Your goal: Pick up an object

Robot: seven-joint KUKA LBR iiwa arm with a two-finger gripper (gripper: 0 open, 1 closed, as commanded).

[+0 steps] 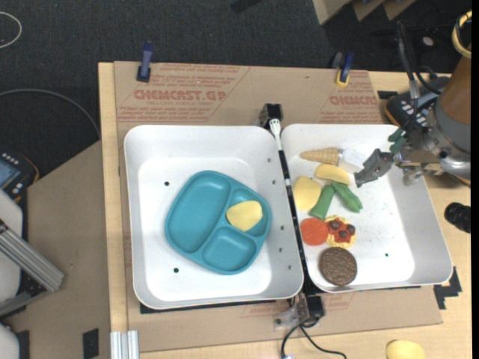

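The dark metal gripper hangs over the right bin near its far edge, close to a smooth yellow banana-shaped piece; whether it is open I cannot tell. Nearby lie a ridged cone, glossy green pods and a round brown patty. In the left bin, a teal plastic divided plate carries a pale yellow lump.

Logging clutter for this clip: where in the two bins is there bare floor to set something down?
Right bin: bare right of the brown patty; crowded along its left wall. Left bin: bare strips around the teal plate.
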